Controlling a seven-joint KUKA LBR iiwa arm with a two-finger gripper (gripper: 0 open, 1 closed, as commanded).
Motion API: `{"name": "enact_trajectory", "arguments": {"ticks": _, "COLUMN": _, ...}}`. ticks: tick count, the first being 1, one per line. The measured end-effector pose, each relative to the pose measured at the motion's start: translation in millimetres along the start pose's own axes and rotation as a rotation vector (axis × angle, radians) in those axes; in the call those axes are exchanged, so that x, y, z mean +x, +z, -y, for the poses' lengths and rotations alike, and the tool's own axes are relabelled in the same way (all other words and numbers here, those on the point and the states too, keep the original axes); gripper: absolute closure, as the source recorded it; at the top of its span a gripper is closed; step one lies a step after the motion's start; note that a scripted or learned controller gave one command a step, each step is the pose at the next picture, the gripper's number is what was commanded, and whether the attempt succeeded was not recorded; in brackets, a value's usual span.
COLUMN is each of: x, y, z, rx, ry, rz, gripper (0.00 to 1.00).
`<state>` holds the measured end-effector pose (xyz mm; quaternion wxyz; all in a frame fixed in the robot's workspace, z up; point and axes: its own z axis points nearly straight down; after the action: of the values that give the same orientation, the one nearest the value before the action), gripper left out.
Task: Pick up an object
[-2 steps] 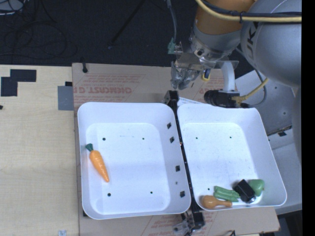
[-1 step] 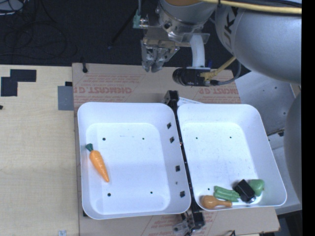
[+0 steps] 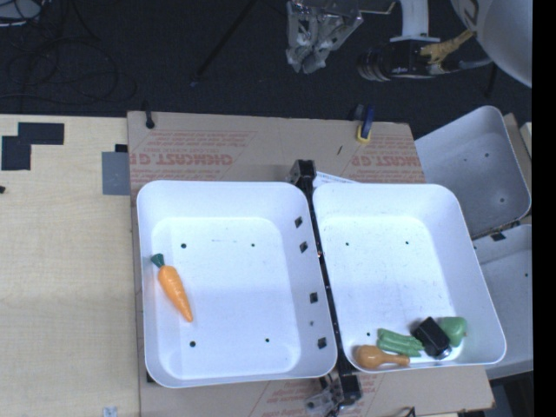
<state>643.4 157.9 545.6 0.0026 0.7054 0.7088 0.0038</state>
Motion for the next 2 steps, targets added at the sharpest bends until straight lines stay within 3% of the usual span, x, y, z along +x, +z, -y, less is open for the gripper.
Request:
{"name": "enact_trajectory", "arguments": {"ticks": 1, "x": 67, "y": 9, "z": 0, "rx": 0.013, "ry": -0.001, "rz": 0.002, "gripper": 1.00}}
{"name": "enact_trajectory", "arguments": {"ticks": 2, "x": 59, "y": 76, "z": 1, "rx": 0.020, "ry": 0.005, "rz": 0.006, "gripper": 1.00}}
